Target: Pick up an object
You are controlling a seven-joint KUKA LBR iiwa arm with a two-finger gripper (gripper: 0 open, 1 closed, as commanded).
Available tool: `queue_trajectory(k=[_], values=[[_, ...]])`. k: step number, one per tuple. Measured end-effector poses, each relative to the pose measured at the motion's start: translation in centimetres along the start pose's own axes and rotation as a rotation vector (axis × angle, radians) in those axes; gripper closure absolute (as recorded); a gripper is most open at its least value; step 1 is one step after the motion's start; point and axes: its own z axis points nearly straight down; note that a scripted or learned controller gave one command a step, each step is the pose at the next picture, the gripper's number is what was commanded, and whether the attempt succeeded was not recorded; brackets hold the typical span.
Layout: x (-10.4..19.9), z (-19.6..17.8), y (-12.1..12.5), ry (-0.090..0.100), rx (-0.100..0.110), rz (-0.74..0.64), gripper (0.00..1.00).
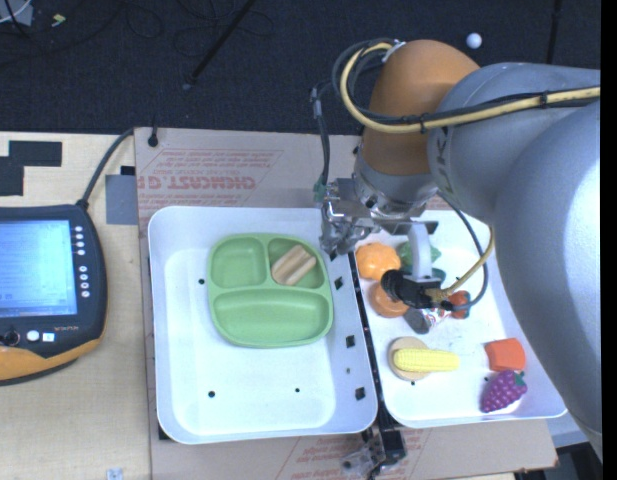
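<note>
Below, claw at bin divider, grip state unclear, round glossy orange fruit beside it

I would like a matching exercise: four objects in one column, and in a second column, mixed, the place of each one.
Objects:
1. bread
2. corn
3. grapes
4. pendant

Places:
A. near right corner of the right bin
B. on the bench, left of both bins
C. small compartment of the green tray
D. right bin, near the divider, below the orange fruit

Pairs: 1-C, 2-D, 3-A, 4-B
</note>
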Motion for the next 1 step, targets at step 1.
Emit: queue_trajectory(k=[1], values=[[0.53,-1.87,-0.55,0.001,-0.002,-0.002,1.00]])
